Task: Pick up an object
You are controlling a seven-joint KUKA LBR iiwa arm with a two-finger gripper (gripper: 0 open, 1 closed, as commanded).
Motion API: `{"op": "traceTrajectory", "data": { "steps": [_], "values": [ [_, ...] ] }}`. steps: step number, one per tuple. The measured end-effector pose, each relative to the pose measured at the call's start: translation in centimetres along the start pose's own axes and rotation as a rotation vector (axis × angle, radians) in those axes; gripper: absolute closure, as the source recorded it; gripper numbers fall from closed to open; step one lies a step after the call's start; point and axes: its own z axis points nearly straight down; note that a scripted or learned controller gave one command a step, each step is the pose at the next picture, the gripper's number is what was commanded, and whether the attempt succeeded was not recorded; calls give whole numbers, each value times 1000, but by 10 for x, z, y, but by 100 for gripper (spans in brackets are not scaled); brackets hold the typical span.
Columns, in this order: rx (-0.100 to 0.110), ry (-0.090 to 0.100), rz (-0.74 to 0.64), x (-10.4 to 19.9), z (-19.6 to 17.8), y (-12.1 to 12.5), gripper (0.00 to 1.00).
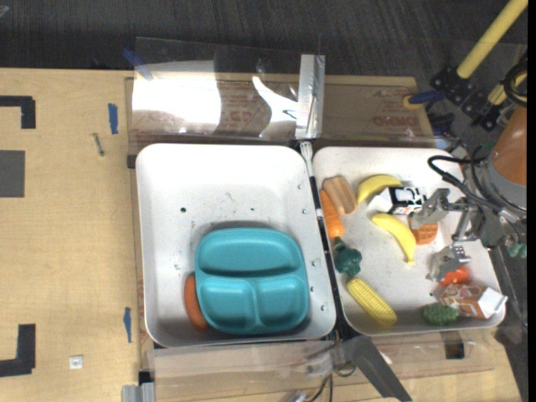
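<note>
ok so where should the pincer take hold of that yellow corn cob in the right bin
Grip the yellow plastic corn cob across its middle, coming straight down from above. It lies flat and slanted on the floor of the right white bin, with bare floor along both long sides, so the fingers could probably straddle its narrow width.

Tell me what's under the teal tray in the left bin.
An orange object pokes out from under the teal divided tray at its left edge, resting on the left bin floor. Most of it is covered, so its identity and anything else beneath are hidden.
</note>
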Motion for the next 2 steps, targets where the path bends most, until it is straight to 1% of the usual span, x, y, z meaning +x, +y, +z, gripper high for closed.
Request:
{"op": "traceTrajectory", "data": {
  "steps": [1, 2],
  "values": [
    [1, -6, -98, -34, 142, -22, 0],
    [1, -9, -103, -36, 132, -20, 100]
  ]
}}
